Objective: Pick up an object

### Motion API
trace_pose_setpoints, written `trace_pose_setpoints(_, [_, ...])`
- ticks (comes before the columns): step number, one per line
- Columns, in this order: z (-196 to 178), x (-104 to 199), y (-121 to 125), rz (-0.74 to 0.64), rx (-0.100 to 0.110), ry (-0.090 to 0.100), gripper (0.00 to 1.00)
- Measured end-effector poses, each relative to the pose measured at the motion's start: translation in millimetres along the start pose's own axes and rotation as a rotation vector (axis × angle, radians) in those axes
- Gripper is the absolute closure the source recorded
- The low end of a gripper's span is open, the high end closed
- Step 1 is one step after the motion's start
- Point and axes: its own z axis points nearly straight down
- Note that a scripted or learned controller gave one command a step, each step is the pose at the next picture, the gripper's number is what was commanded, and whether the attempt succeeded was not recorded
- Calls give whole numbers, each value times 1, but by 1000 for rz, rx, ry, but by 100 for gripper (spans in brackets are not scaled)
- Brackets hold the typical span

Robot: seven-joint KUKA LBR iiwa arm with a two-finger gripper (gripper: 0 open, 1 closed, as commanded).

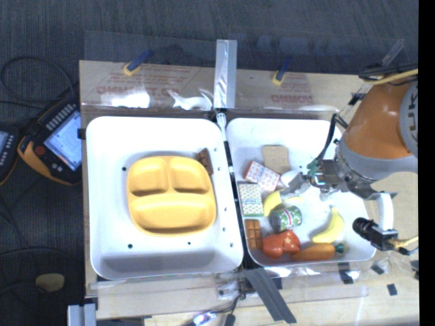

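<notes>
The right bin (299, 129) holds several toy foods. A slice of toast (275, 156) lies near the back, with a pink checkered box (262, 174) and a green checkered box (250, 199) to its front left. A green can (286, 217) sits mid-bin beside a yellow piece (272, 200). Along the front lie a chocolate bar (253, 233), a red tomato (279, 244), a carrot (314, 252) and a banana (328, 228). My gripper (304, 182) hangs low over the bin's middle, just behind the can and right of the pink box. Nothing shows in its grasp.
The left bin (109, 141) holds a yellow divided tray (171, 194) and a small brown piece (204, 159) by the tray's back right corner. The arm's orange band (380, 121) overhangs the right bin's right wall. A handheld pendant (58, 145) lies off the bench at left.
</notes>
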Motion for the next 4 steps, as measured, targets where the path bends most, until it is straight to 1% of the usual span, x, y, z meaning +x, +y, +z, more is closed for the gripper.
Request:
trace_pose_setpoints(1, [102, -78, 35, 49, -6, 1, 0])
trace_pose_setpoints(2, [98, -60, 20, -169, -4, 0, 0])
trace_pose_setpoints(3, [77, -15, 107, -143, -2, -1, 0])
trace_pose_setpoints(4, [101, 12, 141, 29, -16, -7, 0])
